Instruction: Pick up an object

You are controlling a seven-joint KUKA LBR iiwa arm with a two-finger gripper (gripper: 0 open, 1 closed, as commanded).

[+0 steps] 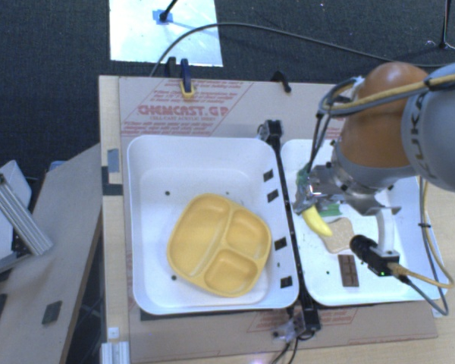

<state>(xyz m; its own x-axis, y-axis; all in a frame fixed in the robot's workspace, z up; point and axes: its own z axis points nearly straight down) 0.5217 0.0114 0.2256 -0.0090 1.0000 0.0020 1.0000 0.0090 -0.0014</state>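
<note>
The arm reaches in from the right and hangs over the right bin (318,290). Its gripper (312,197) is low at the bin's left side, just above a yellow banana-shaped toy (316,222). Beside the banana lie a green item (331,210), a tan cookie-like piece (339,235) and a brown bar (349,271). The arm's wrist hides much of the bin's back half. A yellow divided plate (218,244) lies in the left bin (148,226).
A black divider with clips (283,203) runs between the two bins. A black cable plug (371,258) hangs from the arm over the right bin. Cardboard (189,105) lies under the bins, and a metal rail (15,214) stands at the far left.
</note>
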